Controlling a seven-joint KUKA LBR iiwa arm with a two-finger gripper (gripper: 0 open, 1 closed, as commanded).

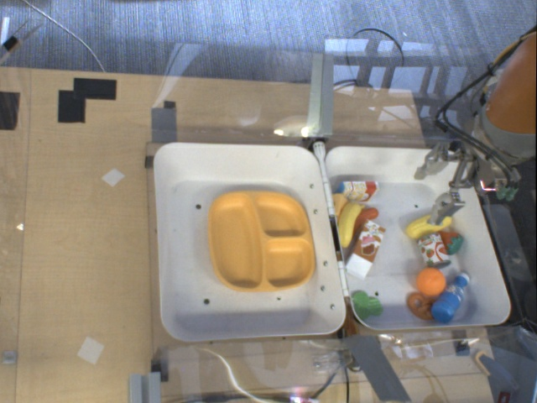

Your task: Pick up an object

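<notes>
Bright, even light falls from overhead, with a hard white glare spot on the bench [289, 129] just behind the left bin [180, 233]. Both white bins run near overexposed, the right bin [495, 292] losing rim detail, and shadows under the objects are soft and short. The picture is mildly soft throughout, small items reading as blurry colour patches, and faint streaky reflections cross the upper area.
</notes>
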